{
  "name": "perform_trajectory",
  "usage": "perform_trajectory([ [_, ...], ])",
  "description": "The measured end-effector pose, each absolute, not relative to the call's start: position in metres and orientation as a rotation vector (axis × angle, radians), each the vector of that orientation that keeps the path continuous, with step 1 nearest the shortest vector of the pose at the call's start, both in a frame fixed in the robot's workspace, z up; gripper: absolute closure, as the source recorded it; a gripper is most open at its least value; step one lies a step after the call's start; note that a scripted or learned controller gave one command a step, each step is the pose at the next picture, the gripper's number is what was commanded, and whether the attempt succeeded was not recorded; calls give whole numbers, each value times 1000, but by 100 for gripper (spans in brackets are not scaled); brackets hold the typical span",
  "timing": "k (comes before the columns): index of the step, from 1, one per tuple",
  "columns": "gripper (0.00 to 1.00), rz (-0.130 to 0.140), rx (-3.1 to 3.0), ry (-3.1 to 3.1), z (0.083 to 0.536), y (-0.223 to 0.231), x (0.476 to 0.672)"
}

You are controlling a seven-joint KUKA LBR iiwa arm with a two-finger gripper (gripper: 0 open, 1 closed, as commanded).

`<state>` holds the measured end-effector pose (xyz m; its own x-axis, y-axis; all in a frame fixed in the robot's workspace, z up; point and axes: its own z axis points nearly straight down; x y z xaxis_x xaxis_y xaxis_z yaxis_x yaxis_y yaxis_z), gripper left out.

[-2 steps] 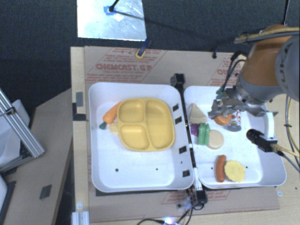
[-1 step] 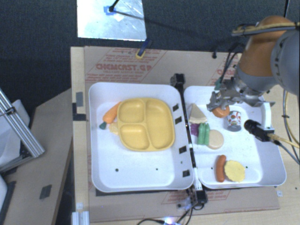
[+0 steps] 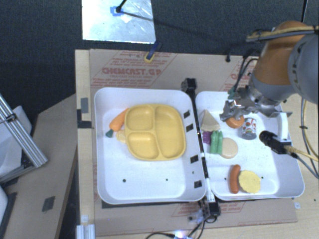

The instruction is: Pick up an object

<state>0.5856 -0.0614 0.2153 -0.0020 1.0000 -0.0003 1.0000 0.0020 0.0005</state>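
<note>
My gripper (image 3: 233,111) hangs over the upper part of the right bin (image 3: 289,180). An orange round object (image 3: 235,122) lies right under its tip, and the view does not show whether they touch. Beside it to the right stands a small can (image 3: 249,128). A pale sandwich wedge (image 3: 209,120) lies to the gripper's left. Lower in the bin are a green piece (image 3: 217,142), a purple piece (image 3: 206,136), a round beige disc (image 3: 230,148), a sausage (image 3: 234,178) and a yellow disc (image 3: 249,181).
The left bin (image 3: 149,185) holds a yellow divided plate (image 3: 152,132), with a carrot (image 3: 118,119) at its upper left edge. A black divider (image 3: 197,133) runs between the bins. The arm's black fitting (image 3: 271,141) sticks out over the right bin.
</note>
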Motion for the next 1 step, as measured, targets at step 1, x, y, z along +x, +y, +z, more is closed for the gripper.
perform_trajectory([
  [1,100,2,2216,2227,228,-54,573],
])
